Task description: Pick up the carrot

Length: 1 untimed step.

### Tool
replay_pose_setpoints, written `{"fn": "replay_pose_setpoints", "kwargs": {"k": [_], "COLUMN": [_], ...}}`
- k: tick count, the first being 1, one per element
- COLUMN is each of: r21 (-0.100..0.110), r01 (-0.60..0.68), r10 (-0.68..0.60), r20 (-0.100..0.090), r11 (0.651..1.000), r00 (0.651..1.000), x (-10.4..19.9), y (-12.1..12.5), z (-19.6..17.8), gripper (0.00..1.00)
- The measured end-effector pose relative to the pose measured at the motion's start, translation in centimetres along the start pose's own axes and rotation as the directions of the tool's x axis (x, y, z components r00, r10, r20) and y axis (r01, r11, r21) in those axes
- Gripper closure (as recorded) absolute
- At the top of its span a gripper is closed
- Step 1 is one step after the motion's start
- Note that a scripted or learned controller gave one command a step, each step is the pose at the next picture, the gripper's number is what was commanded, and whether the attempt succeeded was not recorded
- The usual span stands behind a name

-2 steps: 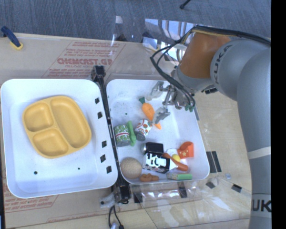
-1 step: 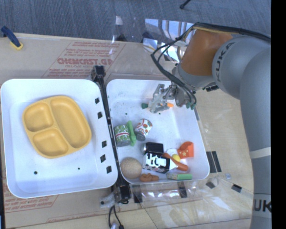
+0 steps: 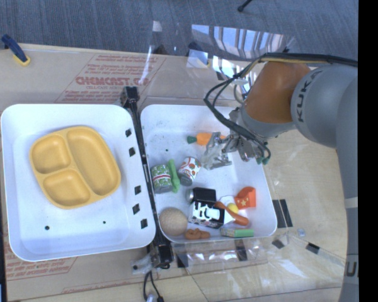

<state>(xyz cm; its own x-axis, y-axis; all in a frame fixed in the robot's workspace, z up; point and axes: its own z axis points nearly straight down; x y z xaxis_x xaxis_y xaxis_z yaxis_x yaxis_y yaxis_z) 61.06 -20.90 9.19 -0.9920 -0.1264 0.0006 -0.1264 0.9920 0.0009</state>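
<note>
The carrot (image 3: 203, 138) is a short orange piece with a green top pointing left, lying near the back of the right bin (image 3: 170, 121). My gripper (image 3: 217, 153) hangs low in that bin, just right of and in front of the carrot's orange end, close to it or touching it. The grey arm with its orange band reaches in from the right above it. The carrot rests on the bin floor.
In front of the gripper lie a red-and-white can (image 3: 189, 169), a green can (image 3: 160, 178), a black-and-white box (image 3: 206, 210), a red piece (image 3: 246, 198), a tan ball (image 3: 172, 221) and several small toys. The left bin (image 3: 19, 231) holds a yellow divided plate (image 3: 75, 165).
</note>
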Motion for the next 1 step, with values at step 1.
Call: {"fn": "replay_pose_setpoints", "kwargs": {"k": [1], "r21": [0.0], "r01": [0.001], "r10": [-0.001], "r20": [0.001], "r11": [1.0], "r00": [1.0], "x": [-0.03], "y": [0.02], "z": [-0.04], "gripper": [0.0]}}
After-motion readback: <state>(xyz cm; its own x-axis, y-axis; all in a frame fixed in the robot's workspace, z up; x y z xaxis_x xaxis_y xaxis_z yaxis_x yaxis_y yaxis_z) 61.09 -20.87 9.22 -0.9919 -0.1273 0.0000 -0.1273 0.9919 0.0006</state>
